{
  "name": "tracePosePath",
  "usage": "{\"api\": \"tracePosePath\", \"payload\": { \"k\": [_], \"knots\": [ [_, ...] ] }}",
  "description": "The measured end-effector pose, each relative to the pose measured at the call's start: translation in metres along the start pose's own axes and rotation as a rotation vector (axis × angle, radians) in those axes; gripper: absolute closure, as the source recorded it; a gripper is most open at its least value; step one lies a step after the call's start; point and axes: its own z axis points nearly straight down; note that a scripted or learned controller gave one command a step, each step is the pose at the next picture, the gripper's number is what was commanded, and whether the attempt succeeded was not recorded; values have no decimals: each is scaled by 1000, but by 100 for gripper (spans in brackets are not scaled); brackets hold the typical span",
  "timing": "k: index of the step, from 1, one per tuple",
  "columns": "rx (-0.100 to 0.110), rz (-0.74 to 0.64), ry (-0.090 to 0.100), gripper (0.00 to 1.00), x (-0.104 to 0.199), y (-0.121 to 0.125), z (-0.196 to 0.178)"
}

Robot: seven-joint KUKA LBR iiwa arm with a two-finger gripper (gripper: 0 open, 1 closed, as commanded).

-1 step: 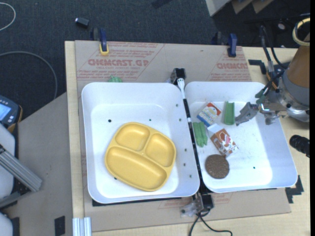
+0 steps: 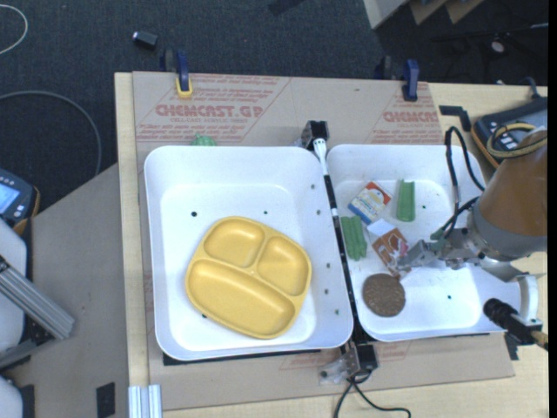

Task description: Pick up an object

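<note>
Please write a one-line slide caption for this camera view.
Gripper reaches into the right bin beside a red-brown packet; yellow tray lies in the left bin.

The arm (image 2: 520,207) runs off the right edge, so only its orange band and grey wrist are in frame. The gripper (image 2: 409,258) is small and dark against the right bin (image 2: 435,316); whether it touches the brown packet (image 2: 391,247) cannot be told. Print on that packet and on the white packet (image 2: 369,203) is too small to read (colours alone come through). A small green thing (image 2: 204,140) behind the left bin (image 2: 165,233) is partly hidden by the rim. At the left edge, a blue-screened device (image 2: 15,200) is cut off.
</note>
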Motion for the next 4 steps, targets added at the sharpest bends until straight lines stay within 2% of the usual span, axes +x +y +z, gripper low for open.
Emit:
{"api": "tracePosePath", "payload": {
  "k": [1,2,3,4],
  "knots": [
    [2,9,-10,0,-74,-9,-150],
    [0,1,-7,0,-70,-5,-435],
    [28,-6,7,0,17,-6,-350],
    [37,3,8,0,42,-15,-61]
  ]
}}
